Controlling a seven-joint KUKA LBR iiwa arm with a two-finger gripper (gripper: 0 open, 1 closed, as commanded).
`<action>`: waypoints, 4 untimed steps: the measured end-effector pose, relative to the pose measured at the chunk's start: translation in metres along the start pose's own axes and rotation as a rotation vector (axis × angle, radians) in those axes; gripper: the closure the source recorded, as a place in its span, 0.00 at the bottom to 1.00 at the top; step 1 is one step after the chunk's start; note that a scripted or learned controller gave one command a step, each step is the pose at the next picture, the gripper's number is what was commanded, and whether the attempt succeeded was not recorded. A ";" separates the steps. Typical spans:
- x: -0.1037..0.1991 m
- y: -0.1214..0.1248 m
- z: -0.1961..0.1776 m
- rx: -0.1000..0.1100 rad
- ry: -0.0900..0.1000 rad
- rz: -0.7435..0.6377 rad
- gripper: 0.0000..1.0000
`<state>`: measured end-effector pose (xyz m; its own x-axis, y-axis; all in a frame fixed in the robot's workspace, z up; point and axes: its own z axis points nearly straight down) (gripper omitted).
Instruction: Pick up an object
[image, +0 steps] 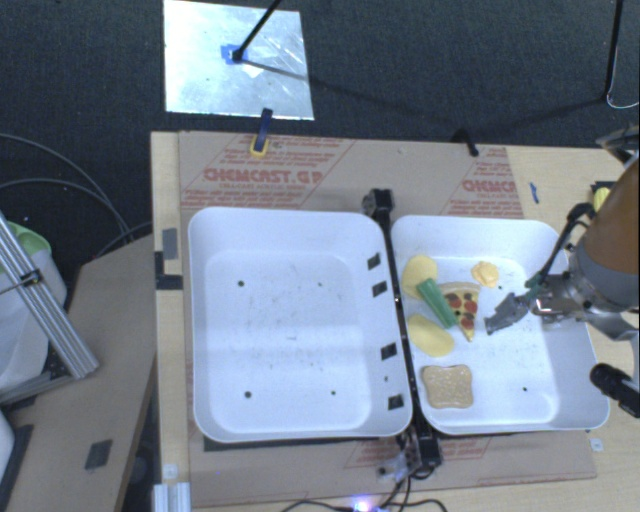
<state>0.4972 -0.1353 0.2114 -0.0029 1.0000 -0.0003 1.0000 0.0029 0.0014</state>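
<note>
We see the arm (612, 262) reaching in from the right, its wrist bent low and leftward. The gripper (503, 315) points left and slightly near, fingertips close together with nothing visible between them.

The robot arm (610, 262) is big and round, mostly grey, with an orange-brown band near its end. A thin black cable (560, 240) loops along its side. The hand (508, 313) is small, made of dark grey metal, with shiny silver parts and a little green spot where it joins the arm.
</note>
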 end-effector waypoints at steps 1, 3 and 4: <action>0.026 0.031 0.132 -0.001 0.002 -0.003 0.00; 0.039 0.061 0.126 -0.007 -0.002 -0.003 0.00; 0.040 0.059 0.114 -0.006 0.002 -0.001 1.00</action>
<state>0.5566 -0.0950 0.0972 -0.0035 1.0000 0.0017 1.0000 0.0035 0.0073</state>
